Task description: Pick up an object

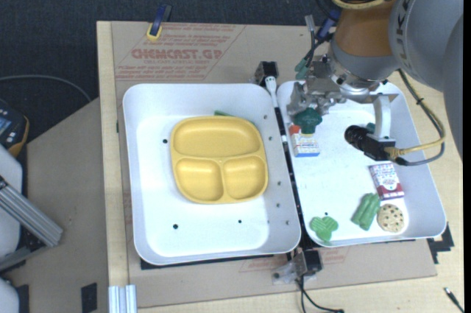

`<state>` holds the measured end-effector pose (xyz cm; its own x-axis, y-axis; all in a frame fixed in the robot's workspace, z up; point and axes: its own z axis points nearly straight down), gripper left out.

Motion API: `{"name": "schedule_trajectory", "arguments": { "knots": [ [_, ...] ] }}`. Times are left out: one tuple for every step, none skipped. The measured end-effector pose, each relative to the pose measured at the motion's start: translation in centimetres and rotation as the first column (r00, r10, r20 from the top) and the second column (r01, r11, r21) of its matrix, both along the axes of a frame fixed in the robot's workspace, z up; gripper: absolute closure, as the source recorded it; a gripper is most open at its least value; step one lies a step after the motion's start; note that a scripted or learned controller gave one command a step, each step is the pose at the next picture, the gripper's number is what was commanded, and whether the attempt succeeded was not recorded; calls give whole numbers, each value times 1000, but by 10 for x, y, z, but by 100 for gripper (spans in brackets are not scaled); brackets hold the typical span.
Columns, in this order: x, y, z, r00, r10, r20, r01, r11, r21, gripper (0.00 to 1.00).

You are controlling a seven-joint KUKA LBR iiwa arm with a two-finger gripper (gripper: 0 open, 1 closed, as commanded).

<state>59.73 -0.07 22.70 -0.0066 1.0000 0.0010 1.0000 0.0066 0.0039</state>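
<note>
The likeliest thing for me to take is the small box (305,146), white with red and blue print. It lies flat in the right bin (340,183), hard against that bin's left wall and somewhat toward its far edge. So close to the wall, it leaves little room on one side, which I judge will make a clean grip awkward.

My pincer (307,110) hangs just beyond the box on its far side, nearly over it, low in the bin. I take that as a descent aimed at this spot. I cannot tell how far it is open. A teal lump (308,120) sits right at its tip, just beside the box's far end, and I cannot say whether I hold it or it merely lies there.

The other things are scattered loose, as tipped-in things are. A red and white packet (385,181) lies toward the bin's right edge. A green piece (366,210) and a cookie (391,217) lie by the near right corner, and a leafy green toy (323,225) is at the near edge. All are well apart from my pincer.

In the left bin (147,157) a yellow divided plate (219,158) rests in the middle. Both bins sit on the counter (184,54).
</note>
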Motion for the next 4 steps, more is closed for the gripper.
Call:
{"name": "schedule_trajectory", "arguments": {
  "knots": [
    [44, 32, -4, 1000, -2, 1, 2, 1000, 0, 100],
    [61, 67, -10, 1000, -3, 0, 3, 1000, -1, 100],
    [72, 67, 6, 1000, -4, 1, 4, 1000, -1, 100],
    [59, 63, 5, 1000, -7, -7, 7, 1000, -2, 100]
  ]
}}
